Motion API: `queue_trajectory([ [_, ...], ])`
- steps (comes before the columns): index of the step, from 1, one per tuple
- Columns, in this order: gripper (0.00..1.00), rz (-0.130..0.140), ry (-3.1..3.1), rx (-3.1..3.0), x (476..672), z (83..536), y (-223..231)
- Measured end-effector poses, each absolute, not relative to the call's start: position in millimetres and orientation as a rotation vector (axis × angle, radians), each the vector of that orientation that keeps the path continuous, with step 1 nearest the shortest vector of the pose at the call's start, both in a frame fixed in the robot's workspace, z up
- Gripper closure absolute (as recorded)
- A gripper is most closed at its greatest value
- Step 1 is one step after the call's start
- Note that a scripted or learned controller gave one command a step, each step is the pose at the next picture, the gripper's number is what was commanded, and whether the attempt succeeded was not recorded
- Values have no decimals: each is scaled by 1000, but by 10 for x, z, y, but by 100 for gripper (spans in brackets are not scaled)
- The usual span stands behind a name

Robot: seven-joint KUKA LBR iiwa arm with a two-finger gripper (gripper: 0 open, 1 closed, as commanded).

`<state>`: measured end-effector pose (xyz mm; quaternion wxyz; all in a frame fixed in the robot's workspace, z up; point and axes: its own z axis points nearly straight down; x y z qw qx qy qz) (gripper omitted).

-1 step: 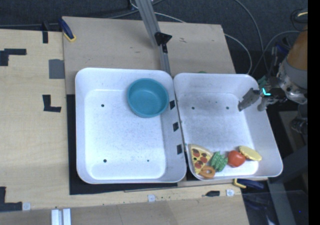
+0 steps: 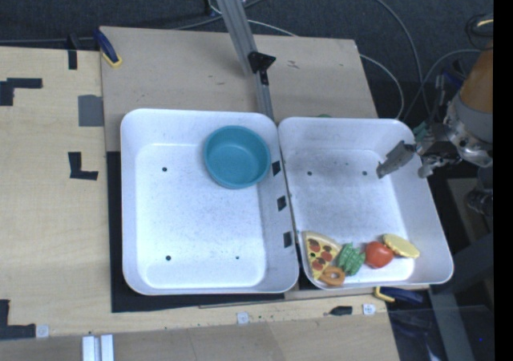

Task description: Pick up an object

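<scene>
Two white bins sit on your desk (image 2: 321, 70): a blue bowl (image 2: 236, 156) in the left bin (image 2: 160, 215), toy food (image 2: 353, 255) along the right bin's (image 2: 345, 191) near edge, while your end effector (image 2: 405, 157) hangs with fingers spread, gripping nothing, over that bin's right rim.

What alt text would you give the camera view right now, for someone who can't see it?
The gripper hangs over the right bin's right edge, away from the toys. A pizza slice, green toy, tomato and yellow piece cluster along its near wall; a blue bowl sits in the left bin.
</scene>
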<state>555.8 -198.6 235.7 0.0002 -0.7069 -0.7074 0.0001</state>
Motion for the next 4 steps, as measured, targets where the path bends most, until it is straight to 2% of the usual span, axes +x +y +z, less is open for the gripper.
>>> queue_trajectory([
  [3, 0, 4, -2219, -2218, 5550, 1058, -1957],
  [4, 100, 1, -2222, -2220, 5562, 1180, -1956],
])
